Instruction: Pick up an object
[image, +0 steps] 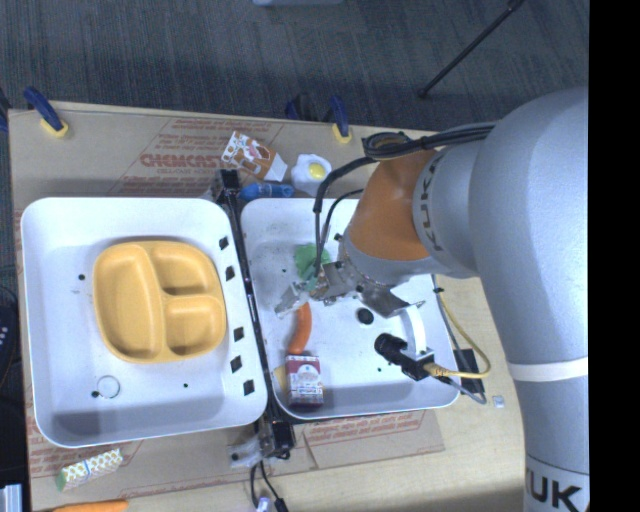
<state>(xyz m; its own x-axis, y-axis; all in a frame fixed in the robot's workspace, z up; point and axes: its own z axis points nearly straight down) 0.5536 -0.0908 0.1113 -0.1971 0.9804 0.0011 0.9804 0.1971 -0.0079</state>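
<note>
In the right bin (400, 390) an orange carrot-shaped piece (300, 326) lies near the left wall. A small red and white box (304, 379) sits just below it by the front rim. A green item (305, 260) lies higher up, partly hidden by the wrist. My gripper (303, 293) hangs low over the bin, between the green item and the top end of the orange piece. I see nothing held in it. The left bin (50, 400) holds a yellow divided tray (158, 297).
Behind the bins on the cardboard lie a small printed carton (246, 153), a blue item (266, 189) and a yellow and white item (313, 170). A wrapped candy (90, 467) lies at the front left. Blue clamps (46, 111) grip the back edge.
</note>
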